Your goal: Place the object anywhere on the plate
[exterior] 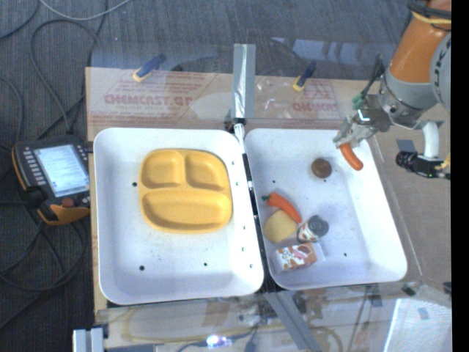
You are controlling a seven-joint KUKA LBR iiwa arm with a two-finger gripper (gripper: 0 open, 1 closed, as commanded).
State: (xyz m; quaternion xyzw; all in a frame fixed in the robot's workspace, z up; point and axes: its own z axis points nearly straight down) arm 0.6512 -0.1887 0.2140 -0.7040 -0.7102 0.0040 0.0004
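- A teach pendant (50,173) with a lit screen is seen on the floor at the far left, well apart from the bins and clear of the work.
- The left bin (117,270) is occupied by a yellow divided plate (185,189), laid flat near the bin's middle with two small compartments above one large one. It is judged to be the target, set where any drop from above would land on it.
- A metal divider post (242,83) stands between the two bins at their far edge.
- In the right bin (381,248), a loose cluster is gathered near the left wall: an orange carrot-like piece (285,206), a pale yellow rounded item (278,228) just beside it, a small round can (314,228) and a red-and-white packet (297,256).
- A small brown round object (321,168) lies apart, nearer the far edge.
- The gripper (355,139) is raised over the right bin's far right corner, and a small orange sausage-shaped object (352,157) is seen at its fingertips, slanted, apparently pinched and lifted off the bin floor. The hold is judged from that position alone.
- The object is thus at the opposite side from the plate; a carry across the divider is judged to be what is left.
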